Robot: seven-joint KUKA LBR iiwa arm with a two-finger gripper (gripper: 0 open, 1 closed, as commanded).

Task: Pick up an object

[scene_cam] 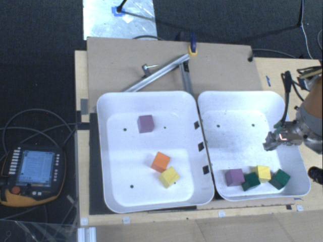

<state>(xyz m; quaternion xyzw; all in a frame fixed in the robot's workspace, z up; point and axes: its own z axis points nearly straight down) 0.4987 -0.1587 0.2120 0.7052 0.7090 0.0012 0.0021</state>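
Rightward, gripper hangs by right bin east wall, finger spread too blurred to judge; open floor leftward; four blocks crowd the front rim; arm cut off.

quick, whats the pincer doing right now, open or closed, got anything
Pincer: over the right bin, near its right wall; open or closed cannot be told, and no block is visible between its tips.
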